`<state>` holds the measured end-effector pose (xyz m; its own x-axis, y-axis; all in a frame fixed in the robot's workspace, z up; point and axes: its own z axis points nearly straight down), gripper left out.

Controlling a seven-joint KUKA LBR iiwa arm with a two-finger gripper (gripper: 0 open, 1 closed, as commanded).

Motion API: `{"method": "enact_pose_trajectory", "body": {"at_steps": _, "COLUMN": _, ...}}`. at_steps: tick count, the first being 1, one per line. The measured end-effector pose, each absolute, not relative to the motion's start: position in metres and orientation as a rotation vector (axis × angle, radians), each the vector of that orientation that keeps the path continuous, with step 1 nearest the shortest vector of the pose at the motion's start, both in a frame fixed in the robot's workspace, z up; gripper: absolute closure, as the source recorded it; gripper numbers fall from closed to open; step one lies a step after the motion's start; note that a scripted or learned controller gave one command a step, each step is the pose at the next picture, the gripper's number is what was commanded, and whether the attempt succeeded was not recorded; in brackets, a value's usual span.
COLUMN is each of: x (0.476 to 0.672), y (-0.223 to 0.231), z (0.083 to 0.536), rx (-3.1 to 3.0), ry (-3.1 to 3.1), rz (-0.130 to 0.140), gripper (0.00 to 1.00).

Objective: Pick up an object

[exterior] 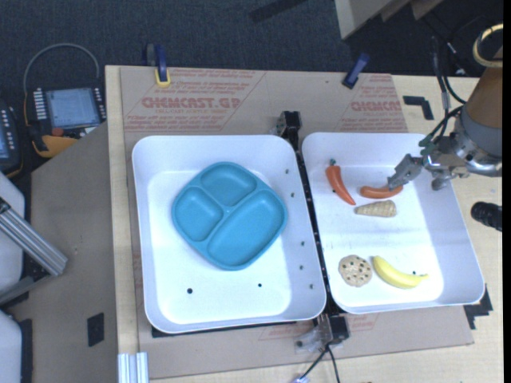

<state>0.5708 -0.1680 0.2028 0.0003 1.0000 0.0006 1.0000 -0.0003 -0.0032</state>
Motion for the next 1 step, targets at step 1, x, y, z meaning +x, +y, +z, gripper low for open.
{"method": "enact_pose_trajectory", "body": {"at_steps": 1, "x": 0.5715, "y": -0.168, "z": 0.2038, "rx": -2.221, "ry": -2.221, "rz": 0.001, "gripper": 0.0}}
